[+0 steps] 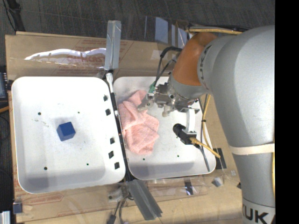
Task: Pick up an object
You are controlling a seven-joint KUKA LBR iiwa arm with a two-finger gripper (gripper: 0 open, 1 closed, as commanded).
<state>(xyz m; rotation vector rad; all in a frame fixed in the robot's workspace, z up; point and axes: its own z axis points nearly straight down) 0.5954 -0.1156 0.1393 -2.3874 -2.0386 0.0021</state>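
- The grey arm [243, 101] reaches in from the right, wrist bent over the right bin [159, 169].
- Its gripper [148, 101] sits at the upper edge of the pink cloth [138, 125]; its grip cannot be told.
- A blue cube [66, 130] lies in the left bin [28, 171].

Fixed overhead camera looks slantwise, fairly near, at both bins [60, 85].

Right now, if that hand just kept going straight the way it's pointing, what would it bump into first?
Most likely the pink cloth. The hand points left and down at the cloth's upper edge in the right bin. Depth is hard to judge from above, so it may already be touching.
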